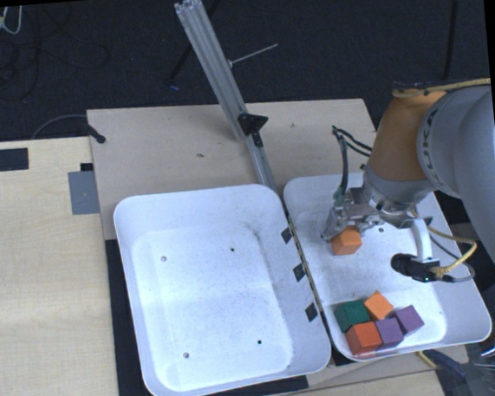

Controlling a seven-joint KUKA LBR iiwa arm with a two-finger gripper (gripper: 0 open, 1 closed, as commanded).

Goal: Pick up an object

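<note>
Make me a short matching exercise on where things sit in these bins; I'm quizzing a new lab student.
Things:
1. orange block
2. green block
3. purple block
4. left bin

Places:
A. right end of the cluster
B. directly under the hand
C. beside the right bin, no blocks in it
D. left end of the cluster

Pairs: 1-B, 2-D, 3-A, 4-C

No text, label, brand, number or sign can be read anywhere in the camera view. The white bins (pixel 201 210), the coloured blocks (pixel 377 320), the arm (pixel 434 149) and the worktop (pixel 38 282) all carry plain surfaces, and the dark patches on the worktop are blank shapes, not lettering.
</note>
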